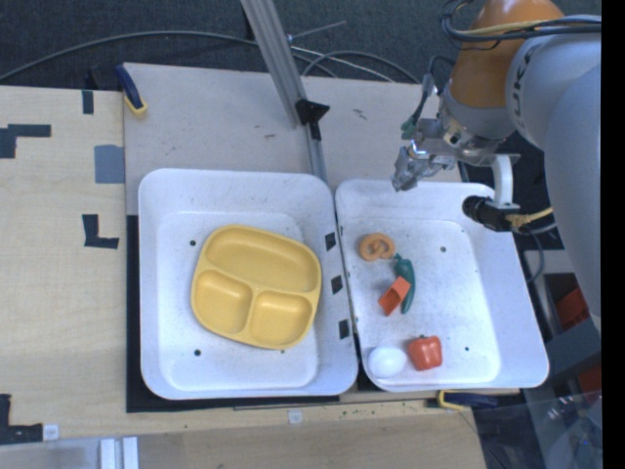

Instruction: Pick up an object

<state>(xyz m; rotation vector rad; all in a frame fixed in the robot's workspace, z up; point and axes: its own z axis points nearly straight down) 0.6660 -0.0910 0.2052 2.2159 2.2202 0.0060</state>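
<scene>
My gripper hangs over the far rim of the right bin, above and behind the objects, with nothing visibly held. Inside that bin lie an orange ring-shaped piece, a green pepper-like piece against a small orange-red wedge, a red bell pepper and a white ball at the near left corner. The ring is the closest item to the gripper, a short way nearer the camera.
The left bin holds a yellow divided plate. A slanted metal post rises behind the bins. Black cables trail near the arm's wrist at the right bin's far right edge.
</scene>
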